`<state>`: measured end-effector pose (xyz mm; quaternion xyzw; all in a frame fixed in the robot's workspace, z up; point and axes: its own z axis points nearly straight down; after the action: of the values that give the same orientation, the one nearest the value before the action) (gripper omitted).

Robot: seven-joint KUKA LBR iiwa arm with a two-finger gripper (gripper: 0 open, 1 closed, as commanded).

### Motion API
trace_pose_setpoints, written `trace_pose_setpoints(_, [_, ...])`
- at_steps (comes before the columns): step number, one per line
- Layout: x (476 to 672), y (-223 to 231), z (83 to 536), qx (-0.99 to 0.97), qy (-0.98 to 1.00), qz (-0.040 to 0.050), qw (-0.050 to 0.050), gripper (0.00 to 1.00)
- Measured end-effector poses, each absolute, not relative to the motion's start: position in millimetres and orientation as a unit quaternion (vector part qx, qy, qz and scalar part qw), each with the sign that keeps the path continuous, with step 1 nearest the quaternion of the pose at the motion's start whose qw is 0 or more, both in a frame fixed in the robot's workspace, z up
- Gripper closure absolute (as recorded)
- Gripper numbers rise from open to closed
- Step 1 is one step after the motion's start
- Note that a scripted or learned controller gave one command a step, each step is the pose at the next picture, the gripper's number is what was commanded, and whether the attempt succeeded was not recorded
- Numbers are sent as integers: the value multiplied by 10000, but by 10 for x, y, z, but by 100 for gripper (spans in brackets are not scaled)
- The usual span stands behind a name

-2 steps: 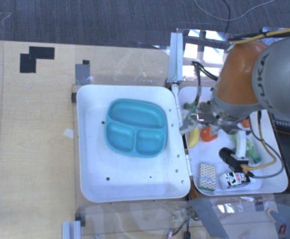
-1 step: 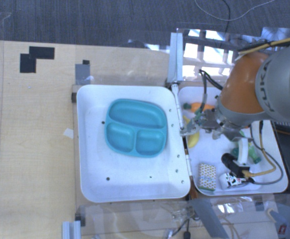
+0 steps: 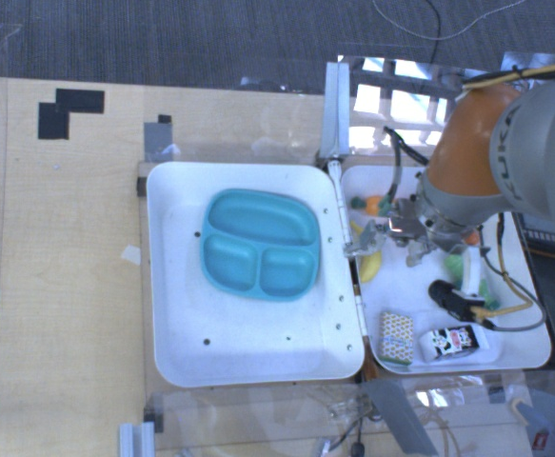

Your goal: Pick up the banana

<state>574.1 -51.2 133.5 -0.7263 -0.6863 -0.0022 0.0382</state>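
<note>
The yellow banana (image 3: 369, 266) lies against the left wall of the right bin (image 3: 529, 350), partly covered by the gripper. My gripper (image 3: 388, 248) hangs low over that bin's left half, right at the banana. Its fingers stand apart, and the left fingertip (image 3: 361, 247) is over the banana's middle. Nothing shows held between them. The grey arm with its orange band (image 3: 472, 150) reaches in from the right and hides the back of the bin.
A blue divided plate (image 3: 260, 244) sits in the left bin (image 3: 177, 350). The right bin also holds a small orange item (image 3: 374, 204), a green item (image 3: 454, 266), a checkered packet (image 3: 397, 336) and a black-and-white carton (image 3: 449, 342).
</note>
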Motion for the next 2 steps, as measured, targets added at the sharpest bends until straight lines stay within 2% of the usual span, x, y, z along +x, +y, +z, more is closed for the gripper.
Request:
trace_pose_setpoints(1, [5906, -351, 1537, -6861, -7258, 218, 442, 0])
trace_pose_setpoints(2, [5807, -575, 2182, -7619, -6477, 9, 4, 0])
